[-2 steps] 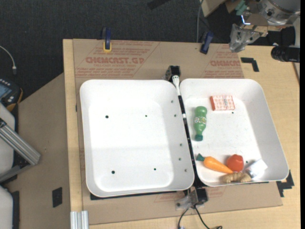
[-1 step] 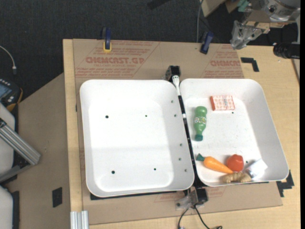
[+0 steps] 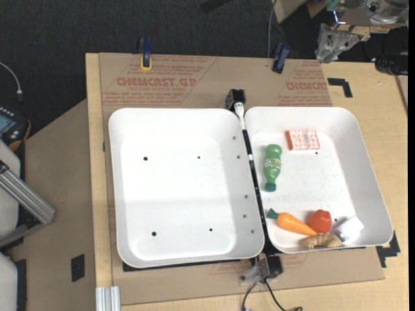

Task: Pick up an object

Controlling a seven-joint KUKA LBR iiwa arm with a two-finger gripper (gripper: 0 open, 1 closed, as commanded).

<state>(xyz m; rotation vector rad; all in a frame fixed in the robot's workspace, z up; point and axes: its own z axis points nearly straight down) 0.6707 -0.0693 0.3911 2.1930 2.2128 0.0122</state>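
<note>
1. A dark carpeted floor (image 3: 84, 11) surrounds the bench on the far and left sides.
2. The bench top is a tan board (image 3: 214, 76) printed with red lettering along its far edge.
3. Two blue clamps (image 3: 145, 50) grip that far edge, one near the left corner, one toward the middle.
4. A silver aluminium rail (image 3: 26, 193) slants beside the bench's left edge.
5. Light is even and soft.
</note>
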